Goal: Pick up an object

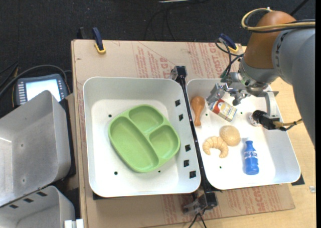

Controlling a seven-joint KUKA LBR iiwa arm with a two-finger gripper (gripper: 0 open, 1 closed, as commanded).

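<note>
Closest to the lens, along the right bin's point(281, 174) near edge, a blue toy bottle point(250, 157) lies beside a croissant point(216, 145) and a round bread roll point(230, 134), with a toy drumstick point(197, 107) farther back by the divider; the left bin point(95, 172) holds a green divided plate point(144, 137). Poised over a small white carton with a red end point(223, 110), the gripper point(226, 94) looks to be in the approach step, though whether its grip is parted or closed cannot be told. Next, I judge, it must settle squarely around the carton, clear of the drumstick, before closing and lifting.
</note>
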